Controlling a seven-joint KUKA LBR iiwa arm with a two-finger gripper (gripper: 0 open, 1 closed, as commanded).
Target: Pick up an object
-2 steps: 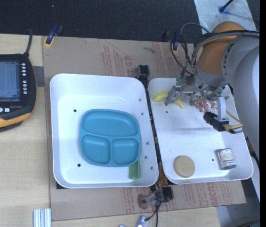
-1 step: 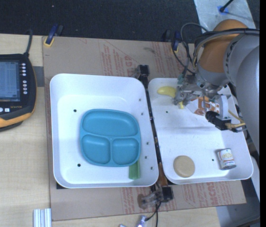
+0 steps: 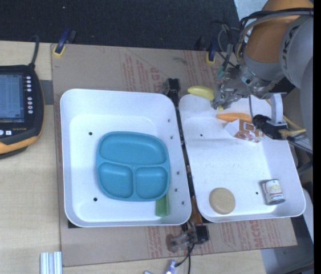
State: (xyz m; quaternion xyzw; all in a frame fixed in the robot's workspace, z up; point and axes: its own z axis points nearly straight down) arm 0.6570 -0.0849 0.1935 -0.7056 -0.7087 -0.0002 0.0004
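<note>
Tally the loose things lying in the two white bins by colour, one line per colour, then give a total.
Blue: 1, the divided plate
Green: 1, the small block
Yellow: 1, the banana
Orange: 1, the carrot
Tan: 1, the round disc
Silver: 1, the small can
White and brown: 1, the torn wrapper
Total: 7

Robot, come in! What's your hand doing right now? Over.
Hand low at right bin's far corner, by banana. Nothing seen held. Orange piece close beside it.

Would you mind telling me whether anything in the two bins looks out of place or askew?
Yes: the yellow banana sits up on the far rim of the right bin, partly outside. The green piece leans against the left bin's near wall beside the blue plate.
</note>
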